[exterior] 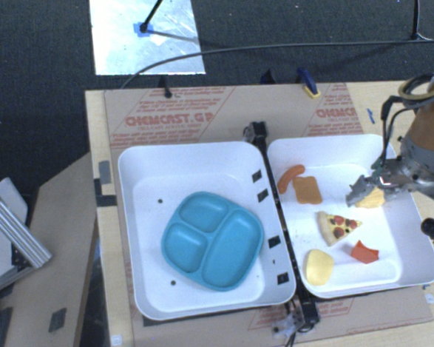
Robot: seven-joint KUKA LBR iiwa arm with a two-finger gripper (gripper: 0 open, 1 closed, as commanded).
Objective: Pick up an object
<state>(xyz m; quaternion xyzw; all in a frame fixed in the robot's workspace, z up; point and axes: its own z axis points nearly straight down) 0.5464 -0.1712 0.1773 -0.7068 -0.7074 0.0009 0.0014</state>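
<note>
The left bin [142, 211] carries a blue three-compartment plate [212, 240]. The right bin [416, 263] carries toy foods; at its right edge lies a pale yellow piece [371, 198]. The gripper [368, 188] rests against it; finger opening cannot be determined.

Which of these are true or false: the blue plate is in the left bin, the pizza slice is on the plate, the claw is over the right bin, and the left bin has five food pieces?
1. The blue plate lies in the left bin. True.
2. The pizza slice lies on the plate. False: it lies on the floor of the right bin.
3. The claw is over the right bin. True, near a pale yellow piece.
4. The left bin holds five food pieces. False: the food pieces are in the right bin.
</note>
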